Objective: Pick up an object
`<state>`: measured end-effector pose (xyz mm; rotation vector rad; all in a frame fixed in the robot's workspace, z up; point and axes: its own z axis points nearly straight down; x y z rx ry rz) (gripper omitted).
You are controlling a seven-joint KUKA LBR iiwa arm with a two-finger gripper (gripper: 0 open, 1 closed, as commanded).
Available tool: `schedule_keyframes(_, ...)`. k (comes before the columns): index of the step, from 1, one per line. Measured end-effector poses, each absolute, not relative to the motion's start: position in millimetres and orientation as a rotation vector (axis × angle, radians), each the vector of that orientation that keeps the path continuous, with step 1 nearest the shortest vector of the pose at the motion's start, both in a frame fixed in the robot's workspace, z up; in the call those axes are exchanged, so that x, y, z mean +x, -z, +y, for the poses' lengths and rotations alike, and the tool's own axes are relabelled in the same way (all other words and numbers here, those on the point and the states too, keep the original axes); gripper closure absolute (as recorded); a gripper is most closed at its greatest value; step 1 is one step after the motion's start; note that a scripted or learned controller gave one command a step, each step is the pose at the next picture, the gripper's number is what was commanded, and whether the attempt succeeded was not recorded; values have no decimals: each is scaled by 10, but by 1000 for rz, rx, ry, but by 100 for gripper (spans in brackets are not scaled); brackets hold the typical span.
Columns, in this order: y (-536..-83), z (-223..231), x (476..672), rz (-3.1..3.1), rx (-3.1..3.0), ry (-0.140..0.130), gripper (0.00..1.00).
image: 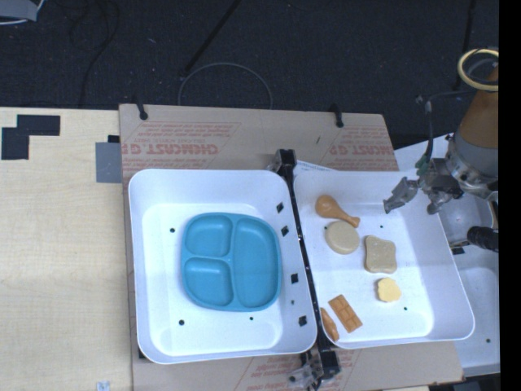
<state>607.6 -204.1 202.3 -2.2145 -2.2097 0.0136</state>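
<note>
The gripper (417,194) hangs over the right bin's (423,320) far right rim, fingers spread, gripping nothing. The drumstick (334,209) and slice of bread (380,254) lie well apart from it, with bare floor between.

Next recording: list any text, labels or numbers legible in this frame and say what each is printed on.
"CHEMCAST GP": red print on the brown board under the two bins, upper left, seen upside down.
"CHEMCAST GP": same print, upper right of the board, partly legible.
Red print on the board's front edge near the bottom: too small and cut off to read.
No text on the white bins, the blue plate or the food pieces.
</note>
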Motion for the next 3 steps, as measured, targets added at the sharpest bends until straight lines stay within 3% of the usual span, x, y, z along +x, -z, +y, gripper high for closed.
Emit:
schedule_keyframes(1, -2114, -2040, 6105, -2221, -2221, -1, 0)
schedule_keyframes(3, -1063, -1991, 6181, -2225, -2213, -4, 0)
